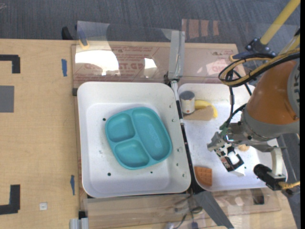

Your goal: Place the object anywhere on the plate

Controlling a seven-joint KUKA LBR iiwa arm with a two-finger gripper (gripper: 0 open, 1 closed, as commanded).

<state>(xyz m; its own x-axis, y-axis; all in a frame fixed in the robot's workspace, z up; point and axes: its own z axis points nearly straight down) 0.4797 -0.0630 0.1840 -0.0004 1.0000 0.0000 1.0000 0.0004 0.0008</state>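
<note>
Single fixed camera, mounted above the bench [33, 128], looking down at a slant from moderate height; taking in both white bins, the left bin [90, 104] sitting near frame centre, the right bin [205, 132] toward the right side, the arm [274, 104] entering there.

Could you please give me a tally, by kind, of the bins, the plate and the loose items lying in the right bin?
Bins: 2, left and right
Plate: 1
Can: 1
Banana: 1
Wedge of cheese: 1
Waffle: 1
Total: 7
</note>
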